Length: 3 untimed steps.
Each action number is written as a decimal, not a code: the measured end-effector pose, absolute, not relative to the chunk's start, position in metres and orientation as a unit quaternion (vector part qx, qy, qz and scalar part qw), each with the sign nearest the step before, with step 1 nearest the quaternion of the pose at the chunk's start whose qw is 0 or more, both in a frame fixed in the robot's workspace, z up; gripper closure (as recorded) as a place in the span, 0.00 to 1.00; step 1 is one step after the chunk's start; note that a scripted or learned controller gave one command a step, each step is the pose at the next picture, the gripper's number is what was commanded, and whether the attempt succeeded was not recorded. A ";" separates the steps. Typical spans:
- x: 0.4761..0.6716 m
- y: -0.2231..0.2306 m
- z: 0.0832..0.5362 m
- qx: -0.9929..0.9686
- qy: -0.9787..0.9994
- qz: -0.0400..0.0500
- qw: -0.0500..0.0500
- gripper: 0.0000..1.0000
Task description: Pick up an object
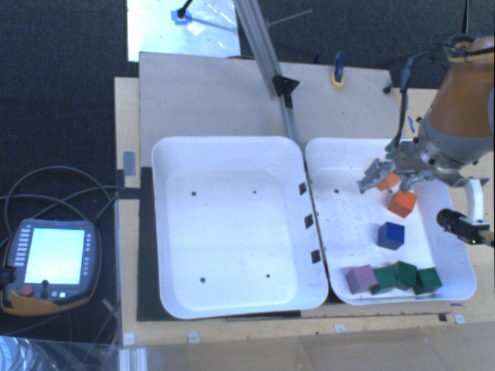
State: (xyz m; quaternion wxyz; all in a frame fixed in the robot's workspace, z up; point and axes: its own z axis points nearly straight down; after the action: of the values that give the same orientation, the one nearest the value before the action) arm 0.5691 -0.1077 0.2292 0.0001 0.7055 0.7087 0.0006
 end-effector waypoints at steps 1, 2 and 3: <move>0.569 -0.108 0.229 0.706 0.708 0.001 0.000 0.00; 0.572 -0.108 0.167 0.707 0.708 -0.001 -0.002 0.00; 0.573 -0.119 0.116 0.707 0.708 -0.001 -0.001 0.00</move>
State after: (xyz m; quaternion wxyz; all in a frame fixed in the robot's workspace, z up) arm 0.5728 -0.1185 0.1160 -0.0013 0.7067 0.7075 -0.0014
